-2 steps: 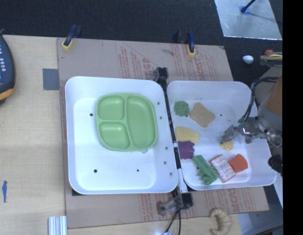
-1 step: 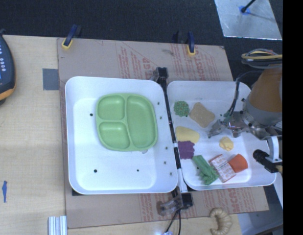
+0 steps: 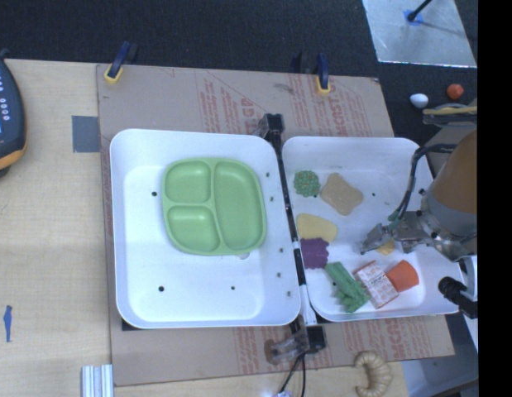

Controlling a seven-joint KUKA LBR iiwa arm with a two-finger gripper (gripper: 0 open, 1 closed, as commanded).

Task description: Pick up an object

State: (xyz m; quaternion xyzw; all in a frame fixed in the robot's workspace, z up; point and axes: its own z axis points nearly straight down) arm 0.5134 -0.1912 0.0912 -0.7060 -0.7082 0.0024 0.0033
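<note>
Hovering over right bin (image 3: 355,151), tool (image 3: 378,240) — grip state unclear, arm partly cut off.

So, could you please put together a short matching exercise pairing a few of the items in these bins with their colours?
Things:
1. divided plate in the left bin
2. round bumpy piece near the top of the right bin
3. flat wedge beside the divider
4. clustered piece below that wedge

Colours:
A. purple
B. yellow
C. light green
D. dark green

Pairs: 1-C, 2-D, 3-B, 4-A
</note>
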